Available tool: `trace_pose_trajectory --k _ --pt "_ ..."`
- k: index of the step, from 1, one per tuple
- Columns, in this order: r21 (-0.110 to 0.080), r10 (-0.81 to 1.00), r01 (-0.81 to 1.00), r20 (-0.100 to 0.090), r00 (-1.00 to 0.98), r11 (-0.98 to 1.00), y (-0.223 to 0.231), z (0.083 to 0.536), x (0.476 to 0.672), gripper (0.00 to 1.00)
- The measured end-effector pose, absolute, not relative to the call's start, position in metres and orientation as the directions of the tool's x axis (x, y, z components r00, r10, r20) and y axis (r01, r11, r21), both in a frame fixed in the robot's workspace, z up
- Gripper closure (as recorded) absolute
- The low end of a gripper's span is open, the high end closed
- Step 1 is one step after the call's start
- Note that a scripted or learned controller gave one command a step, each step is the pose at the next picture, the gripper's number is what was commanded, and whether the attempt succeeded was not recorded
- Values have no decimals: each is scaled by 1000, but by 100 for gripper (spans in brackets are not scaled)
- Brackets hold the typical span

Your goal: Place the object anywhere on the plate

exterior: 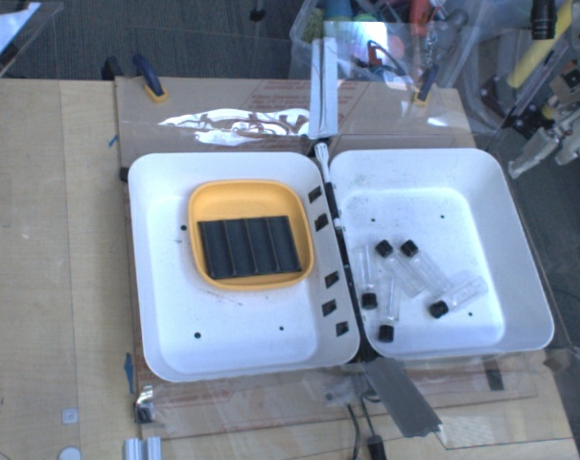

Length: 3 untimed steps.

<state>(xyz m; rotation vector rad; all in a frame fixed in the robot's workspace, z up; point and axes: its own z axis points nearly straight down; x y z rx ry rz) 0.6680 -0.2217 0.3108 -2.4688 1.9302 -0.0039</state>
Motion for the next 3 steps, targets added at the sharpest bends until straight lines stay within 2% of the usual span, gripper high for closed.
trace_pose_trajectory --k 1,2,3 --pt "-1 -904 -904 -7 426 -426 -216 268 667 0" --pt "-6 -743 -743 0 670 -670 -212 312 658 0" --pt "-6 -507 -507 2 862 -862 -213 323 668 0"
